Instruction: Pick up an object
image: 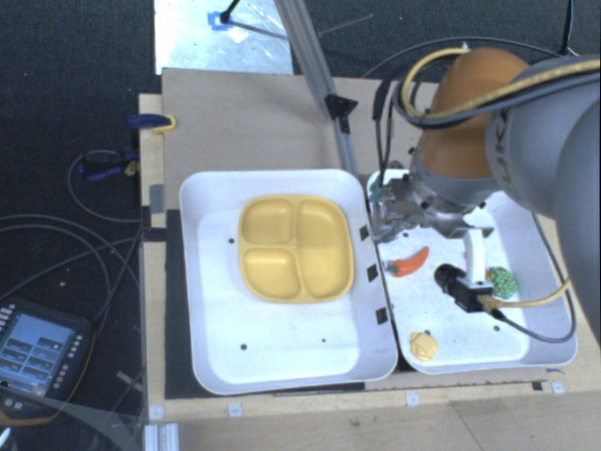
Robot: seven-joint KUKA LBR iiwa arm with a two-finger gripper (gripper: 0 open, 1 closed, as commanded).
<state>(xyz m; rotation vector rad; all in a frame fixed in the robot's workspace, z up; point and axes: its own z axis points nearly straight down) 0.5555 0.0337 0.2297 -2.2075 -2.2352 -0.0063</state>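
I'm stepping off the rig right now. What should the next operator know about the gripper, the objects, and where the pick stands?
Gripper: low at the left side of the right bin; no object visibly held.
Right bin: orange-red pepper just beside the gripper, green object toward the right wall, yellow object near the front rim.
Left bin: yellow divided plate.
Done: nothing lifted yet.
Left: grasp and raise one object; the pepper looks nearest.

Yellow plate (297, 249): smooth glossy plastic. White bins (282, 346): smooth plastic. Bench (235, 120): matt brown board.
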